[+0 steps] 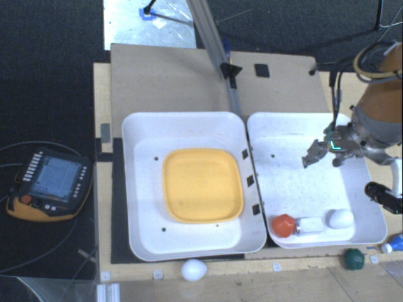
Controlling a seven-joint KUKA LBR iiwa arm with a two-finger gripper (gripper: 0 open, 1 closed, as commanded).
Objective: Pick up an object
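Gripper point(325, 156): fingers spread, nothing between them | Position: above right bin point(283, 131), upper half | Objects: orange ball point(283, 225), white block point(310, 224), white egg point(340, 218) along bin's near wall, well apart from gripper

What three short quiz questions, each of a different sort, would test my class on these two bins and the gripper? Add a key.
1. True or false: the yellow plate lies in the right bin.
2. Which lies nearest the gripper? A) orange ball B) white egg-shaped object C) green ball
3. Fill in: the white egg outside the bins rests in front of the ____ bin.

Key: 1 false; 2 B; 3 left.
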